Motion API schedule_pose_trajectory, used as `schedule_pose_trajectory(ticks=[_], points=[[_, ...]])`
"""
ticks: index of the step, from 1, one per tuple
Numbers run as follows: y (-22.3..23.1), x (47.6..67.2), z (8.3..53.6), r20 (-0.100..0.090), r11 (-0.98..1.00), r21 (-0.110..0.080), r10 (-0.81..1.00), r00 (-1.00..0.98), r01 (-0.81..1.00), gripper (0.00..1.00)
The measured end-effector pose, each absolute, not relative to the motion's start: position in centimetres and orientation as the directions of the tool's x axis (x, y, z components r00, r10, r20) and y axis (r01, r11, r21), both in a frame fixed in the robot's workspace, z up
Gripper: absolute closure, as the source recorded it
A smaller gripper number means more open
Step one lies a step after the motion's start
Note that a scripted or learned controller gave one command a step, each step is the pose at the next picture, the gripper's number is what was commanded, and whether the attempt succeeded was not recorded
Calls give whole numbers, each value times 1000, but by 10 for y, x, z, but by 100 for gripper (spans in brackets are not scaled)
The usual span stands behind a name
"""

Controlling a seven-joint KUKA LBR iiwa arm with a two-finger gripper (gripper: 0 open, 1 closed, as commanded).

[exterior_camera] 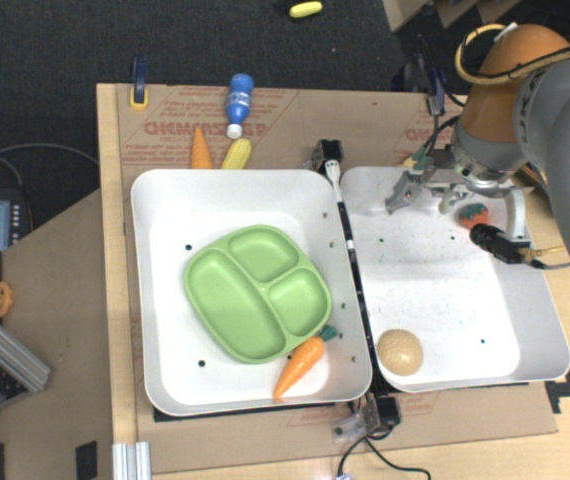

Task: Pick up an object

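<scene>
Hand (435, 190) low over right bin (525, 353), fingertips indistinct

just one fixed camera up above the desk (115, 268), angled down at a slant, far enough back to catch both white bins (155, 298) side by side

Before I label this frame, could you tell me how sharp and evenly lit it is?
Camera view: even, soft lighting; green tray and carrot crisp with faint shadows; mild glare on the white bins; the hand and arm near the right side look slightly soft.
</scene>
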State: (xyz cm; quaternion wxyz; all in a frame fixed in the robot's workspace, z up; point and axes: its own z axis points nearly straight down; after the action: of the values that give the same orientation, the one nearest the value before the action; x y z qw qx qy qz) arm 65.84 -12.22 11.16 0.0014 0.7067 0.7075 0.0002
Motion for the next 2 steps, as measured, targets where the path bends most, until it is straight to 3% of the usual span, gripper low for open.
schedule_pose_trajectory(ticks=[1,2], points=[[-203,598,83,0,-8,-6,1000,8,1000,0],[-217,660,85,18,4,-13,1000,-4,1000,0]])
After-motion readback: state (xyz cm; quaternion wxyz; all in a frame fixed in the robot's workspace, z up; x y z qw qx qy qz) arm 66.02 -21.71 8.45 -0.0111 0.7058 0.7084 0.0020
